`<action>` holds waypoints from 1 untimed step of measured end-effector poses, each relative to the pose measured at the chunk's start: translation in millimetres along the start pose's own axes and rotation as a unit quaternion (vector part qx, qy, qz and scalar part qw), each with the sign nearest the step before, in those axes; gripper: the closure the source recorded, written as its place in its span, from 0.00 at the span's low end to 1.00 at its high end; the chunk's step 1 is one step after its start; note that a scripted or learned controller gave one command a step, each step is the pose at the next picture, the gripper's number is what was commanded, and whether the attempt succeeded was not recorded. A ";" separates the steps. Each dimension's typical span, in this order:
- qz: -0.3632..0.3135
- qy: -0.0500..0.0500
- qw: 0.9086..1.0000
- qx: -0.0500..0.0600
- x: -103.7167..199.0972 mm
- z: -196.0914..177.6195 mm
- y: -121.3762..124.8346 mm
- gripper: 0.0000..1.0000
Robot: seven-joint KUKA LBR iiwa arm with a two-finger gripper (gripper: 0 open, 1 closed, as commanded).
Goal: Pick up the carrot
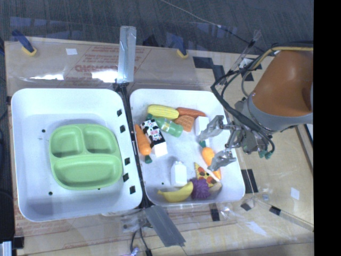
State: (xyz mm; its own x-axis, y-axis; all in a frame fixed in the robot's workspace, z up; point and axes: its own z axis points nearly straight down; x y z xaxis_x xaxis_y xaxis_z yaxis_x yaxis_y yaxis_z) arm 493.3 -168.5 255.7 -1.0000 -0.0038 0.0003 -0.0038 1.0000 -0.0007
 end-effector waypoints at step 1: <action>-0.075 -0.005 0.997 0.001 -19.4 160.2 -40.9 0.00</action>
State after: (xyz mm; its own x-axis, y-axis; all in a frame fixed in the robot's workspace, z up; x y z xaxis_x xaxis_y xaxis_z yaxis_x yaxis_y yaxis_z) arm 512.9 -209.5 95.5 -0.9883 -0.1525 -0.0094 -0.1525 0.9883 -0.0031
